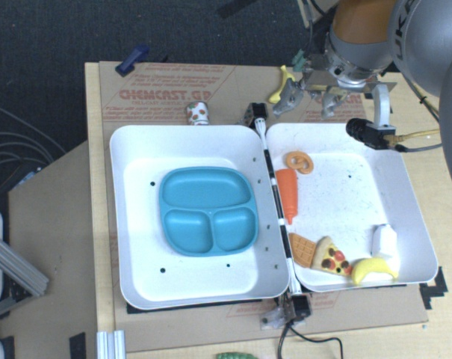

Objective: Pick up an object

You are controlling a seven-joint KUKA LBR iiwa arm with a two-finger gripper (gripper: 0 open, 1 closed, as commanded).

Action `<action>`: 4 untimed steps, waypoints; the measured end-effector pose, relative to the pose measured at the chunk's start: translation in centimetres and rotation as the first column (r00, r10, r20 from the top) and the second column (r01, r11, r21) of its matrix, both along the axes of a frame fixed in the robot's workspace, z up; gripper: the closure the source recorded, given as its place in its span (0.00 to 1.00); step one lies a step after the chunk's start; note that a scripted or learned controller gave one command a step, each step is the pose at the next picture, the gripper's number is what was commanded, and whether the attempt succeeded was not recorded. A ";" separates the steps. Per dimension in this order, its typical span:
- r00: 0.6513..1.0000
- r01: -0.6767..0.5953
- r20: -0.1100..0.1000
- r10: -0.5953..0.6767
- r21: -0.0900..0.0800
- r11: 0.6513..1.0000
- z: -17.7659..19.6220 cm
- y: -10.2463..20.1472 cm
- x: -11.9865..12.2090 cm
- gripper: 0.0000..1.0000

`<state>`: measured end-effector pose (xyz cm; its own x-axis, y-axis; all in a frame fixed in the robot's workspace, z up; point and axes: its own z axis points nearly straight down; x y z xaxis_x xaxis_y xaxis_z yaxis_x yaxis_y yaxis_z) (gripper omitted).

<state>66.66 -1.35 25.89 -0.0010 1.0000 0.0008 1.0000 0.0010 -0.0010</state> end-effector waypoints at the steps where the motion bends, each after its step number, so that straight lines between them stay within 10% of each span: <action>1: 1.000 0.002 -0.002 -0.002 -0.001 1.000 -7.5 -0.8 -3.7 0.00; 2: 1.000 0.002 0.002 -0.002 -0.002 1.000 -6.4 -8.6 -1.3 0.00; 3: 1.000 0.002 -0.002 -0.002 0.000 1.000 -15.8 -7.7 -1.9 0.00; 4: 1.000 0.002 0.001 -0.002 0.000 1.000 -14.7 -7.7 -1.8 1.00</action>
<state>64.81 -9.06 11.17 0.0010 1.0000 0.0007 1.0000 -0.0010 -0.0001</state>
